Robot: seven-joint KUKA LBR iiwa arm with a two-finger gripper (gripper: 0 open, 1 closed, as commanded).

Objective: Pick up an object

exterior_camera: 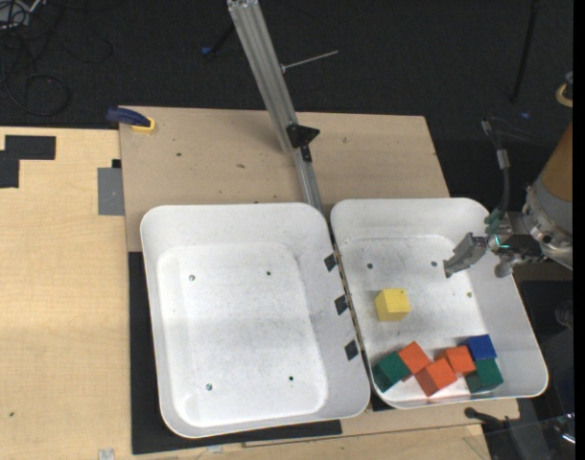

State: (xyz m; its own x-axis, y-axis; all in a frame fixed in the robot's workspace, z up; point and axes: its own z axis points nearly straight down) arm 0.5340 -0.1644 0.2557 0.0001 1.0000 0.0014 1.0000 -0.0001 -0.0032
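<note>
I see the left bin (240, 324) bare, and in the right bin (422, 223) a yellow cube (392, 303) alone mid-floor, others clustered at the near edge. My hand (462, 255) hovers above, holding nothing, spread unclear. Approach step: I'd descend on the cube.

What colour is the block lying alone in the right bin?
Yellow block, seen in the camera view.
</note>
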